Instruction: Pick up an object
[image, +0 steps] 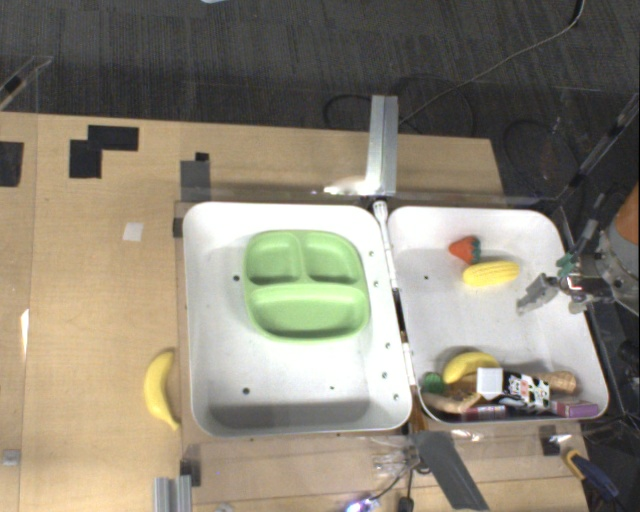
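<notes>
In the right bin (520, 330) a yellow corn cob (491, 274) lies near the back, with a red strawberry (463, 248) just behind it to the left. A heap of small things rests along the front wall: a banana (466, 366), a white cube (489, 381), a dark patterned packet (527, 388) and a purple marker (576, 409). My gripper (555, 295) hangs at the right bin's right edge, to the right of the corn, its fingers spread apart with nothing between them.
The left bin (215, 330) holds a green divided plate (304, 283). A second banana (158, 387) lies on the wooden bench outside the left bin's front left corner. A metal post (383, 140) stands behind the seam between the bins.
</notes>
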